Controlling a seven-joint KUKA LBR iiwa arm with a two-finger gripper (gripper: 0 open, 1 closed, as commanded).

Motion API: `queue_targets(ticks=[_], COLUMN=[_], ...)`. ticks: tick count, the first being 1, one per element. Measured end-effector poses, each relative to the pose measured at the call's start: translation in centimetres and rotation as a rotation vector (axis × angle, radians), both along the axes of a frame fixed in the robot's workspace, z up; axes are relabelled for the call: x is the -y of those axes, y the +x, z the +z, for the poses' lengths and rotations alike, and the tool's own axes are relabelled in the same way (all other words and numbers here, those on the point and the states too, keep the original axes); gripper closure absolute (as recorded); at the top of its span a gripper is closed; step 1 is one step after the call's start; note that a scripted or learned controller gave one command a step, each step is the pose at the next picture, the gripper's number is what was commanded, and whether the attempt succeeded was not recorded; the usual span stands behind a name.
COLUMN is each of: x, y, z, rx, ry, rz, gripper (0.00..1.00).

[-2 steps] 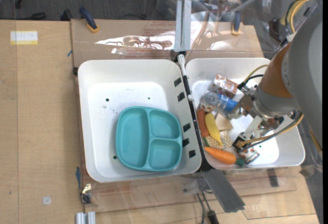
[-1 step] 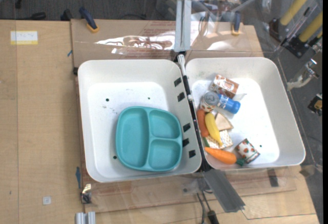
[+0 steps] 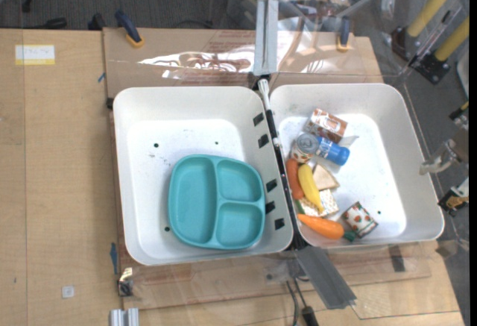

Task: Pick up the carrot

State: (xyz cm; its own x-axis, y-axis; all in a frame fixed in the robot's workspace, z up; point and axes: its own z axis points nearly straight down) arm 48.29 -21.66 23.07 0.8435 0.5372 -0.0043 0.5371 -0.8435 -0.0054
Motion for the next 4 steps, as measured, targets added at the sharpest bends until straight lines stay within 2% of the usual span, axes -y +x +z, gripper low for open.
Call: queue_targets(ticks=[1,2,3,4], x=[0.6,-0.5,-0.5,-12.2], y=[-0.2,-0.4,-0.4,-0.4], z=[5.9,-6.9,-6.9,-9.3], rx=[0.003,0.000,0.000,-0.003], ry=[-0.003,0.000,0.000,0.000], rz=[-0.096,-0.202,-0.202,-0.240], gripper=[0.00,0.00,0.00,0.00])
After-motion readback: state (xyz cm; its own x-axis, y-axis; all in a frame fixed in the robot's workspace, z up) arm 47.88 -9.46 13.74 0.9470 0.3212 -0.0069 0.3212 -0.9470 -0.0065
